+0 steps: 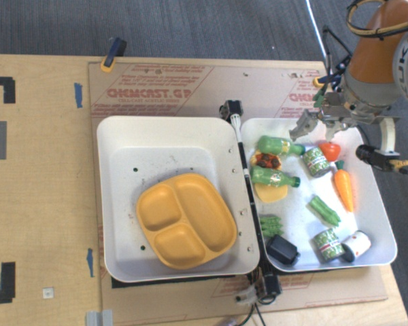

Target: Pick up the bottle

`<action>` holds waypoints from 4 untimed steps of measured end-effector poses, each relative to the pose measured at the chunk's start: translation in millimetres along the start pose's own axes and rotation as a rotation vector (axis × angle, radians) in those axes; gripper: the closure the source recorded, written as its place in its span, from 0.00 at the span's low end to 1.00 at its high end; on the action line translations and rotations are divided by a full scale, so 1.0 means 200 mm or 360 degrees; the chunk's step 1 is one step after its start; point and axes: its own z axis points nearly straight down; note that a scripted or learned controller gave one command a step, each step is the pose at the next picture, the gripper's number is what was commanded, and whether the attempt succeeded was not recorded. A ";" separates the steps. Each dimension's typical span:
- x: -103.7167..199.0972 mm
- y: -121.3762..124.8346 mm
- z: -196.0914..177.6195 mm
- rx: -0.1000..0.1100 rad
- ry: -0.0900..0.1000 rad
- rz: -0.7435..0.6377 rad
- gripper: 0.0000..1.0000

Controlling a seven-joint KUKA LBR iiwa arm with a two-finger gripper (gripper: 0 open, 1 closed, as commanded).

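**Gripper hovering over the far side of the right bin**

The arm [381, 39] is reaching in from the right, and its gripper [319, 133] is hanging over the far part of the right bin [384, 236] with its two fingers spread apart — nothing is sitting between them. One fingertip is pointing down toward the cap end of a green bottle [277, 145], which is lying on its side near the bin's far left corner. A second green bottle [273, 178] is lying just nearer, over a yellow piece [272, 193], with a small dark red and orange item [267, 160] between the two bottles.

Just right of the gripper, a small can [315, 161] is resting beside a red tomato [330, 151], and an orange carrot [344, 189] is lying nearer. Toward the near side a green vegetable [324, 210], another can [328, 244], and a black block [282, 249] are spread about.

The left bin [122, 148] is holding a yellow divided plate [185, 219] — well apart from the gripper.
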 end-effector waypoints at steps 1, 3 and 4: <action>0.04 -0.34 0.42 -0.0011 -0.0003 0.0062 0.00; 0.02 -0.72 0.45 -0.0041 -0.0024 -0.0304 1.00; 0.02 -0.72 0.45 -0.0040 -0.0024 -0.0304 0.00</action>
